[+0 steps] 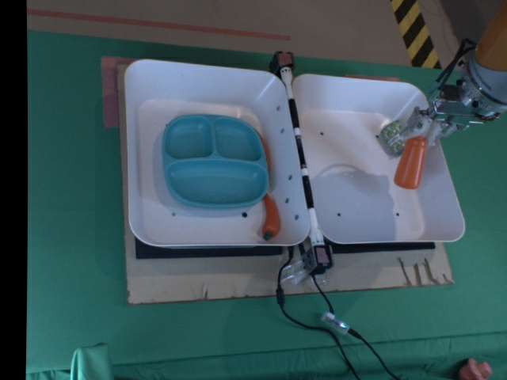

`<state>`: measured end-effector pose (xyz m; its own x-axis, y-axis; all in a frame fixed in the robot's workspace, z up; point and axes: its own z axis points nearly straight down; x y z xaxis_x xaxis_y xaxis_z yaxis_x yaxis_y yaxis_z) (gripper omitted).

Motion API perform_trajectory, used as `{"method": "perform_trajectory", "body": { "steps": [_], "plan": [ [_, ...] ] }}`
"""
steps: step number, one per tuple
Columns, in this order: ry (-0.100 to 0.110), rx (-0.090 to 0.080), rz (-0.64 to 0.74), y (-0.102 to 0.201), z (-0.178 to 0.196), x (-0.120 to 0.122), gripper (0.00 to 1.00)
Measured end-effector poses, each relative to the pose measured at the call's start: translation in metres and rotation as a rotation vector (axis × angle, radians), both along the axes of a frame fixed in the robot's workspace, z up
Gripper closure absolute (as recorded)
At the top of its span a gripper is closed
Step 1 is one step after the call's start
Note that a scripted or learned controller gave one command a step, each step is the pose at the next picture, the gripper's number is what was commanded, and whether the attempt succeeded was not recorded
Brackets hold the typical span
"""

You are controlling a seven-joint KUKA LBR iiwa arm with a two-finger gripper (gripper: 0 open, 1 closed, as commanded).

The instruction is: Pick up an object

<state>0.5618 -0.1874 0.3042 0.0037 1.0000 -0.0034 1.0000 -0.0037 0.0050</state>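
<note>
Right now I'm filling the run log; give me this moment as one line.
gripper: over right bin, shut on orange carrot | carrot: hanging, lifted | left bin: teal divided plate, second carrot

grey arm (485,81), orange band (495,42), black cables (453,62)

Green mat (71,291) over bench; brown floor (238,6), hazard-striped tape (412,14).

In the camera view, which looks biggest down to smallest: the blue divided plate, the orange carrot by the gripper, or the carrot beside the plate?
1. Blue divided plate, by far the largest.
2. Orange carrot hanging at the gripper.
3. Carrot beside the plate, thinner and partly hidden behind the plate's edge.

The first carrot may be raised nearer the camera, so its lead is unsure.
</note>
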Motion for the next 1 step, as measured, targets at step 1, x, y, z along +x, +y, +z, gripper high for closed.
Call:
{"method": "perform_trajectory", "body": {
  "steps": [1],
  "plan": [
    [-0.001,0.001,0.001,0.0591,0.0526,-0.0065,1.00]
  ]
}}
